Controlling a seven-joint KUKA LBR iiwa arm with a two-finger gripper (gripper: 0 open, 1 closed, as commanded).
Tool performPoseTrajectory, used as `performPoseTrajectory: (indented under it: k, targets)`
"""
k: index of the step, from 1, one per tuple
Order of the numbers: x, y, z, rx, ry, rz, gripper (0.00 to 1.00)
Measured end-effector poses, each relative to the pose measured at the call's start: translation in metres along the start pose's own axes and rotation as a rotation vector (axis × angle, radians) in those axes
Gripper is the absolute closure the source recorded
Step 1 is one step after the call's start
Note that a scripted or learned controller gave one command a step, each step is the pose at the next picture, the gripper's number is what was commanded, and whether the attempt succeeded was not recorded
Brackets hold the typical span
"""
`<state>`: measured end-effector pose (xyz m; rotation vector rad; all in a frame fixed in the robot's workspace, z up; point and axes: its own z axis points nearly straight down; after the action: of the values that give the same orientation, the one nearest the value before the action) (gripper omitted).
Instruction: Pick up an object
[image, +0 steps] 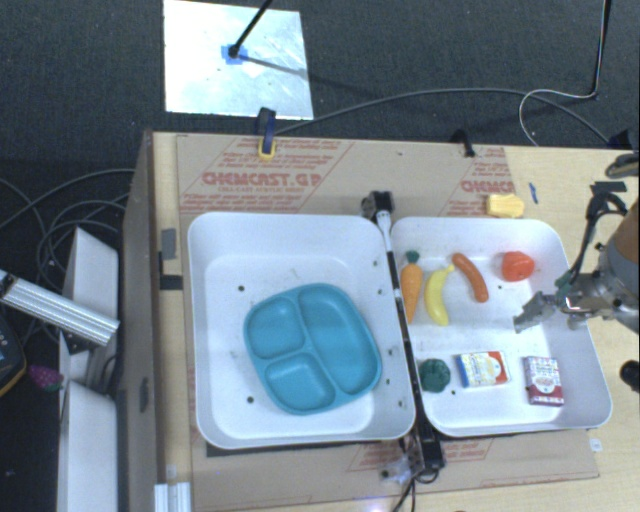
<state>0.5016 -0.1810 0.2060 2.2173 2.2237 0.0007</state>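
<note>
the arm comes in from the right and its gripper (535, 312) hangs over the right side of the right bin (575, 245). nothing sits in the gripper, and i cannot tell how it is set. so i think the arm is at the reaching step, and no toy is picked up yet.

the toys to pick from all lie in the right bin. there is one carrot (410, 285) by the wall in the middle, one banana (438, 295) just beside it, one sausage (471, 276), and one red round toy (517, 265) near the top right. along the bottom there is one green lump (434, 374), one small box with a picture (481, 369), and one red and white box (542, 381). that makes seven toys, one of each.

the left bin (225, 250) has one blue plate (313, 347) with three parts. one yellow block (505, 206) lies on the counter (330, 170) behind the right bin.

next, i think the gripper must line up over one toy, maybe the red and white box or the red round toy since they are near it, then go down and close on it.
</note>
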Motion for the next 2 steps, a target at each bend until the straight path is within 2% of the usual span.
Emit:
performPoseTrajectory:
  k: [1,2]
  targets:
    - [-0.025,0.069,0.04,0.0,0.001,-0.002,0.0]
    - [-0.025,0.116,0.122,0.0,0.001,-0.001,0.0]
